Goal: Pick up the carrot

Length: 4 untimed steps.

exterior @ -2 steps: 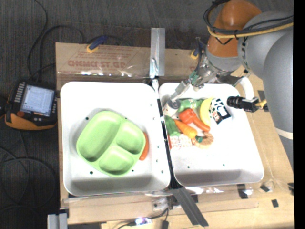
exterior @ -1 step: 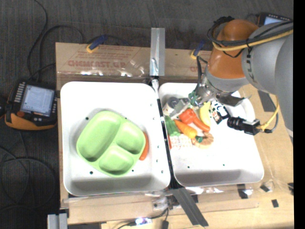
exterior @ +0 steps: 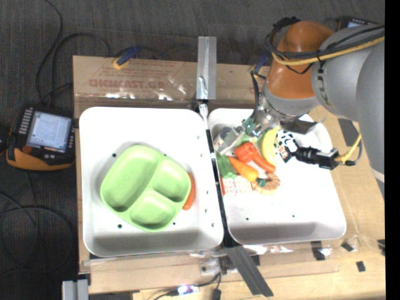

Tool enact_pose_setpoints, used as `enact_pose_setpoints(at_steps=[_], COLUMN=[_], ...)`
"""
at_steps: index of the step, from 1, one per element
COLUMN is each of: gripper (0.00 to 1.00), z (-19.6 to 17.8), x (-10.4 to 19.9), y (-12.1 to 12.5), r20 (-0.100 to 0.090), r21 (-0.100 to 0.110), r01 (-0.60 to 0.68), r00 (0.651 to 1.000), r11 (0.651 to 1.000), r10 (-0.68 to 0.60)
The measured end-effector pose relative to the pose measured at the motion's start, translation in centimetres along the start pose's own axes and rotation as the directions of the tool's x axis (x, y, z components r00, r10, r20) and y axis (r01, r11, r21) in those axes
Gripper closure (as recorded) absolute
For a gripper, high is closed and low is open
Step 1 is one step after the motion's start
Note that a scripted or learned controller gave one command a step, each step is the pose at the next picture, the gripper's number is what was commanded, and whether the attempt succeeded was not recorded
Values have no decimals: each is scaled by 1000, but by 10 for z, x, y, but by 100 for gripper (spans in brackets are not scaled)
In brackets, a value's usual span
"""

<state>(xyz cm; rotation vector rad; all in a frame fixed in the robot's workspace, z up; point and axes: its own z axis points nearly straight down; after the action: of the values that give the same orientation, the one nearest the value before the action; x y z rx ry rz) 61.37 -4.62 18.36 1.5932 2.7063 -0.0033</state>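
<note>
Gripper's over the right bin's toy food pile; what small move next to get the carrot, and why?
Probably ease the gripper down and slightly toward the near side, onto the carrot. The gripper sits at the far edge of the pile in the right bin, beside a red pepper-like piece and a banana, while the carrot lies just nearer the camera. Whether anything is gripped cannot be told.
</note>
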Motion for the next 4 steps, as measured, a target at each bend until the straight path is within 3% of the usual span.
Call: enact_pose_setpoints(at_steps=[1, 2, 3, 4], gripper=[0, 0, 0, 0], z=[60, -6, 79, 89], x=[-45, -38, -31, -29], y=[-53, -37, -71, -70], r20=[-1, -2, 2, -3], r21=[1, 0, -7, -13], r01=[-69, -236, -171, -190], r00=[998, 972, 985, 982], r11=[998, 972, 985, 982], r10=[69, 236, 171, 190])
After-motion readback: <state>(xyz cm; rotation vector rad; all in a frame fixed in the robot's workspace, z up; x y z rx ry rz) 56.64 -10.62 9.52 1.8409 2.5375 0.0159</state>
